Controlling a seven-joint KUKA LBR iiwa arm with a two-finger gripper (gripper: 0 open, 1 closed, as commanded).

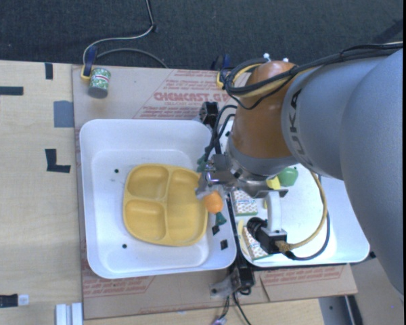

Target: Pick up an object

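The main risk here is that the orange ball (pixel 214 201) rolls away when it is touched. It sits at the right edge of the yellow divided plate (pixel 164 204), in the left bin (pixel 101 181), and it looks round and smooth, so a small push from one side may send it along the plate or down between plate and bin wall. A second risk is that the gripper (pixel 213 181) meets the raised rim of the plate and lifts or shifts the plate instead of the ball. The bin wall is also very near on that side, so there is little room to close around the ball.

The arm (pixel 311 114) reaches in from the right and bends down over the border between the two bins, with its wrist pointing almost straight down. The gripper is just above the ball, at the right side of the left bin. If the fingers are open or closed I cannot tell, because the wrist and cables hide them. In the right bin (pixel 345 242) lie a green object (pixel 287 177) and some small packets (pixel 247 202), partly under the arm.
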